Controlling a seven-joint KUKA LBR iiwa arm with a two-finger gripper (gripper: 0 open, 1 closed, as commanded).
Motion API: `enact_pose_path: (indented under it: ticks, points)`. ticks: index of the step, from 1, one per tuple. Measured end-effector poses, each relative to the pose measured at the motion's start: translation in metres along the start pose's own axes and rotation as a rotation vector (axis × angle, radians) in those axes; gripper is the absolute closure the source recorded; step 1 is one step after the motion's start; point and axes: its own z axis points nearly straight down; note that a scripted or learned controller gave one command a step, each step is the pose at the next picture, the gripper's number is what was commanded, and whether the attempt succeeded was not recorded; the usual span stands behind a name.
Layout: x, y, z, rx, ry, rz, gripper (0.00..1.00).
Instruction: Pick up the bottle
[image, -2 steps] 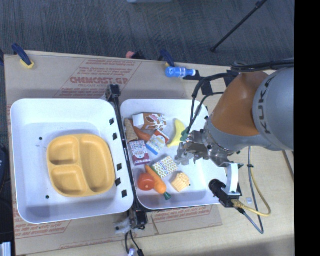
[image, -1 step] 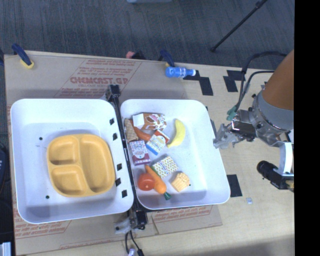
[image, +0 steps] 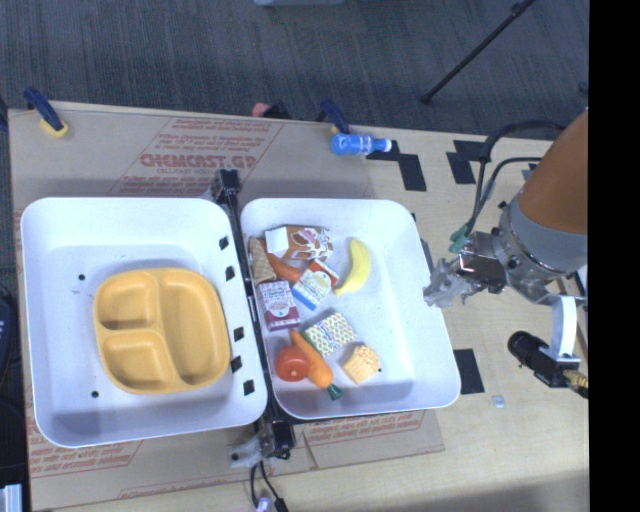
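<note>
Cardboard-covered worktop is carrying two white bins, and the bottle, small, blue and lying on its side, is resting outside them at about twelve o'clock from the right bin, near the worktop's far edge. It is looking light, stiff and smooth, likely to roll or slip, so I would judge a grip across the middle of its body safest. At three o'clock from that bin the end effector is hanging just outside the rim; whether spread or pressed together, I cannot tell.
</note>
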Motion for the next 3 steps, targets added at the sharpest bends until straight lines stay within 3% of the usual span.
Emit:
enact_pose_path:
  ticks: [1,2,3]
  points:
    - [0.038,-0.007,0.043,0.0,0.0,-0.132,1.0]
    - [0.093,-0.017,0.046,0.001,0.001,-0.197,1.0]
    - [0.049,-0.005,0.032,-0.003,-0.002,-0.705,1.0]
